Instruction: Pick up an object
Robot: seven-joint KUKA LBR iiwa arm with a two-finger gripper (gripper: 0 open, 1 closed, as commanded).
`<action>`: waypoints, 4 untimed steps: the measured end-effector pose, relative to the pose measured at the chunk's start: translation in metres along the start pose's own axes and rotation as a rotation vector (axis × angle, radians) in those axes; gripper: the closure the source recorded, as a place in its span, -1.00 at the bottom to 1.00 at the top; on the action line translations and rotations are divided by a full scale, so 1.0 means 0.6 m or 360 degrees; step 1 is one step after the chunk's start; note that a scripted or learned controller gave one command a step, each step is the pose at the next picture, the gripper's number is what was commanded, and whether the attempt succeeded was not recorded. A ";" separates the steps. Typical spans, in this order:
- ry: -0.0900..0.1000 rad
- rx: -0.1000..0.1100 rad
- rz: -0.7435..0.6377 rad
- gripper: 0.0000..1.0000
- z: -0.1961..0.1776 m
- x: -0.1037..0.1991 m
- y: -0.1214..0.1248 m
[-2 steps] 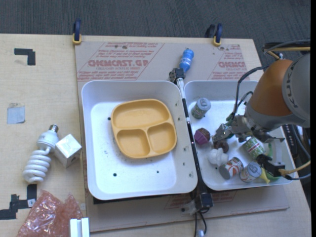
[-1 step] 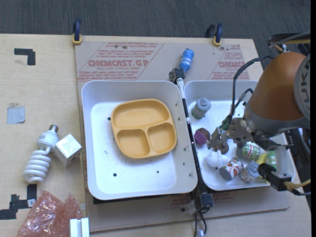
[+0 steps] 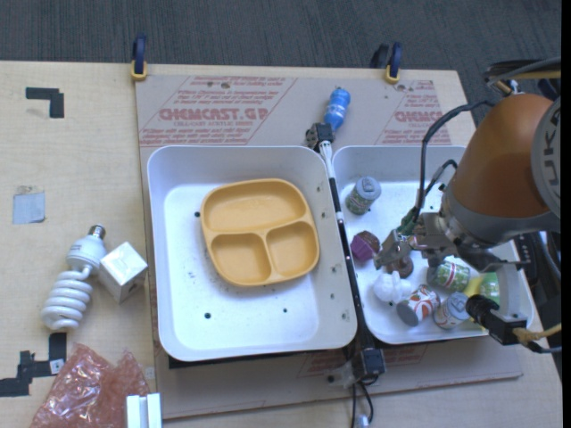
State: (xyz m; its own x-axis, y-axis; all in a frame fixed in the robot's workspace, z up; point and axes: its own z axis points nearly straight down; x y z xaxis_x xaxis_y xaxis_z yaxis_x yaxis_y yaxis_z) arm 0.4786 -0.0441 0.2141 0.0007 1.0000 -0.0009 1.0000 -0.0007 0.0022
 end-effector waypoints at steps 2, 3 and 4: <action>0.0000 0.0000 0.0000 -1.00 0.000 0.000 0.000; 0.0000 0.0000 0.0000 -1.00 0.000 0.000 0.000; 0.0000 0.0000 0.0000 -1.00 0.000 0.000 0.000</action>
State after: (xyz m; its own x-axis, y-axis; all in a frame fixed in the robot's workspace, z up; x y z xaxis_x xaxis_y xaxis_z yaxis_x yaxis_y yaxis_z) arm 0.4785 -0.0441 0.2141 0.0007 1.0000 -0.0009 1.0000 -0.0007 0.0021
